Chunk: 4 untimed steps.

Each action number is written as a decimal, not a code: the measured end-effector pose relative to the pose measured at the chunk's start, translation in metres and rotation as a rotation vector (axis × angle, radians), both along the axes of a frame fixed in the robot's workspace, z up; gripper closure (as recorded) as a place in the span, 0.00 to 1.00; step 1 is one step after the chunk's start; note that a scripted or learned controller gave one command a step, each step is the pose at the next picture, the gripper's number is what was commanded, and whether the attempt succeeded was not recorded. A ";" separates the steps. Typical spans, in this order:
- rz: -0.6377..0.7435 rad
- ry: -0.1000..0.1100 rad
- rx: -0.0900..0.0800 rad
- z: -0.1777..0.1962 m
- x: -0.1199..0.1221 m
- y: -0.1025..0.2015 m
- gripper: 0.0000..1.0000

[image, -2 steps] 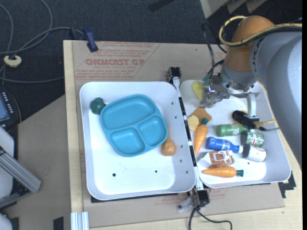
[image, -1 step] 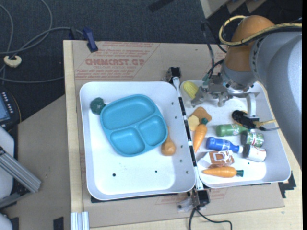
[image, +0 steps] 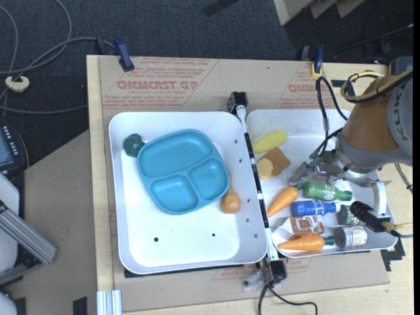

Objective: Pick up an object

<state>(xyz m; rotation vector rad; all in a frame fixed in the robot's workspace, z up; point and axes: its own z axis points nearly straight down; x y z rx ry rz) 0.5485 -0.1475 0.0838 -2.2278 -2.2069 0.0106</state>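
Observation:
In the right bin (image: 295, 120) my gripper (image: 310, 173) hangs low, just above the neck end of a green bottle (image: 326, 191). An orange carrot (image: 282, 201) lies to its lower left, and a brown bread piece (image: 275, 161) with a pale round slice (image: 264, 168) to its left. A yellow corn cob (image: 270, 140) lies farther back. Nothing shows held in the gripper.
Near the right bin's front lie a blue bottle (image: 315, 209), an orange-and-white packet (image: 306, 225), a second carrot (image: 303, 243) and a small jar (image: 352, 236). The left bin (image: 177, 241) holds a blue divided plate (image: 182, 170), a dark green ball (image: 134, 144) and a tan lump (image: 230, 202).

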 end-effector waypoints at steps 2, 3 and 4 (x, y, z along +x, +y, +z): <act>0.008 -0.010 0.000 0.010 0.006 0.005 0.00; 0.013 -0.010 0.002 0.001 -0.012 0.053 0.00; 0.010 -0.015 0.000 0.011 -0.010 0.051 1.00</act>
